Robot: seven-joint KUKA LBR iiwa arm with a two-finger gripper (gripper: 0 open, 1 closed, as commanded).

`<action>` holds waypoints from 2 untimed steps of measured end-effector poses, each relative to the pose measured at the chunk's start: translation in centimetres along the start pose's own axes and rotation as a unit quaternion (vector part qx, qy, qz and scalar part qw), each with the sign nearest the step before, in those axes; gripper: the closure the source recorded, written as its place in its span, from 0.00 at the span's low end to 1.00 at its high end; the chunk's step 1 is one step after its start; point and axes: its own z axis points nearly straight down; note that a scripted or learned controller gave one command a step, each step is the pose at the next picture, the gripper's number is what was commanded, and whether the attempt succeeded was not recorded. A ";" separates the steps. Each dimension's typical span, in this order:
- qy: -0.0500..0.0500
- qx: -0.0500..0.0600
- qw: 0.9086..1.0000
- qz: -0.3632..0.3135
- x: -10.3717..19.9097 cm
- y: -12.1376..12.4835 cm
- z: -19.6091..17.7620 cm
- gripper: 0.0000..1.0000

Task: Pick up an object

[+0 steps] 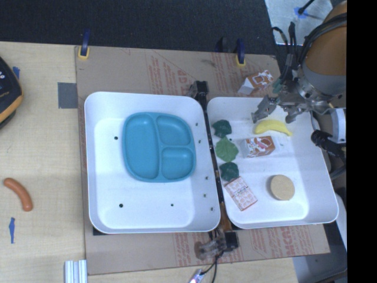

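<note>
My gripper (273,116) hangs over the far part of the right bin (318,175), open, with its two fingers spread wide. A yellow banana (273,127) lies just below and between the fingertips, resting on the bin floor. Nothing is held between the fingers. In the same bin lie a red and white packet (260,146), a second red packet (240,193), a round tan biscuit (282,187) and three green pieces (227,150) in a column along the left wall.
The left bin (100,158) holds a blue divided plate (159,147). Another small packet (259,81) lies on the cardboard beyond the right bin. An orange sausage (19,193) rests on the bench at far left, near a dark device (8,92).
</note>
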 end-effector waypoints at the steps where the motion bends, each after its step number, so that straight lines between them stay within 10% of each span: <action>1: -0.001 0.001 1.000 0.001 -5.6 2.9 8.8 0.00; 2: 0.000 0.000 1.000 -0.001 0.6 2.7 11.4 0.00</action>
